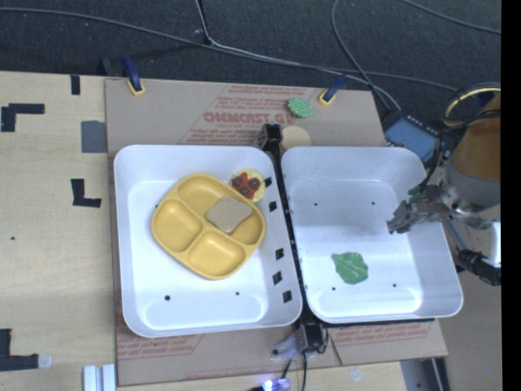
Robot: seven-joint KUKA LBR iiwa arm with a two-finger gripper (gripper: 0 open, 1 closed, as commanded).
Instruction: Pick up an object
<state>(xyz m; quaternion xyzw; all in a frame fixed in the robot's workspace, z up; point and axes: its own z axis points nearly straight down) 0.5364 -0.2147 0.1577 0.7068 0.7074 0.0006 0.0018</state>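
Note:
A green leafy piece [350, 267] lies flat on the floor of the right bin [358, 165], toward its front. My gripper [400, 221] hangs over the right side of that bin, up and to the right of the green piece and apart from it. I see nothing between it and the bin floor. In the left bin [146, 300] sits a yellow divided plate [183, 222] with a tan bread slice [228, 213] on it. A small piece with red berries [248, 184] rests at the plate's upper right rim.
A green dotted disc [299, 107] and a pale round object [295, 135] lie on the cardboard behind the bins. Black clips [273, 137] join the bins along their shared wall. Cables run across the dark floor at the back.

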